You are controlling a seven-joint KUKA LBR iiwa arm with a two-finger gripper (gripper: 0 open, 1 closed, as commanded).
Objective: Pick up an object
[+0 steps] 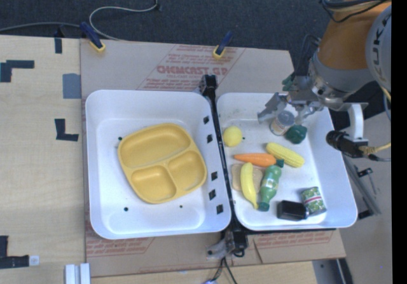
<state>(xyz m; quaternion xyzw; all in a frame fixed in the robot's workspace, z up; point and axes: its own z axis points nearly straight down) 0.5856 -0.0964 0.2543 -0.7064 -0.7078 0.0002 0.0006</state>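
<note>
hand (287,113) low over right bin's (346,203) far end, likely positioned to grab | jaw state unreadable | corn (285,154), carrot (254,159) loose nearby

High fixed overhead view, slanting down on both white bins (95,168), arm at right.

Arm: grey KUKA iiwa arm (356,41) enters from the right edge of the view, its bulk over the upper right corner of the surface.
Band: a broad orange band (346,38) wraps the arm just above the wrist.
Wrist: the grey wrist (318,86) angles down and to the left, over the far right edge of the right bin.
Gripper: the gripper (280,111) hangs low over the far part of the right bin, near its back edge.
</note>
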